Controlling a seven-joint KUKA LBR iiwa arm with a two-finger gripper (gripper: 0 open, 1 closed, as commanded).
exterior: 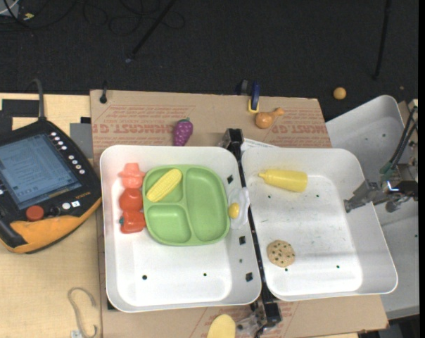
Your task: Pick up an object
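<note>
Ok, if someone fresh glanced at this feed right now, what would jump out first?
Probably the bright green divided plate in the left bin, with a yellow corn cob lying in its upper-left compartment and a red-orange toy beside its left edge. Next, the right bin, where a yellow bottle lies near the top and a cookie lower down. The end effector sits at that bin's right edge.

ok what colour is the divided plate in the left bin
Green; the divided plate shows clearly in the camera view, with a yellow corn cob on it.
</note>
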